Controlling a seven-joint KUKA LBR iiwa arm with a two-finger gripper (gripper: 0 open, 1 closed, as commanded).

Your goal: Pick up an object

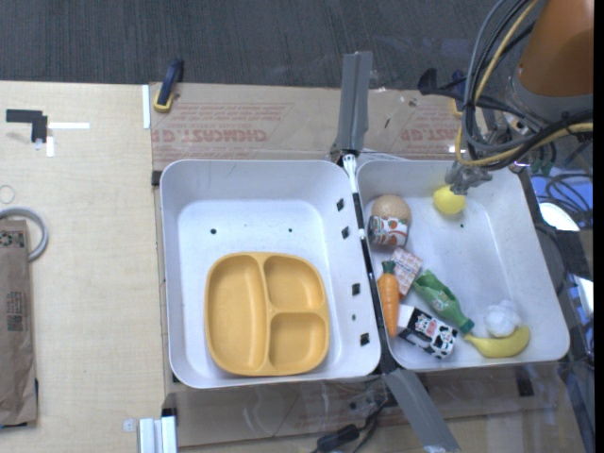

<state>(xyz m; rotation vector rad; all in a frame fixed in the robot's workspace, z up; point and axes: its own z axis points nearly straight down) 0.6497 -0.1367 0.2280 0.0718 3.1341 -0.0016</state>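
My gripper [464,179] hangs over the far part of the right bin [528,253], at the end of the grey arm with the orange band. A small yellow ball [449,202] sits directly under its tip, touching or nearly touching it. Whether the ball is gripped I cannot tell. Further into the bin lie a round tan and white item [388,218], a carrot [389,298], a green packet [437,293], a black and white carton [430,332], a white ball [502,317] and a banana [498,343].
The left bin [189,243] holds a yellow divided plate [268,312]. A grey divider post [354,102] rises between the bins at the back. Black cables [500,55] loop above the gripper. A brown paper bag [17,319] lies at the far left.
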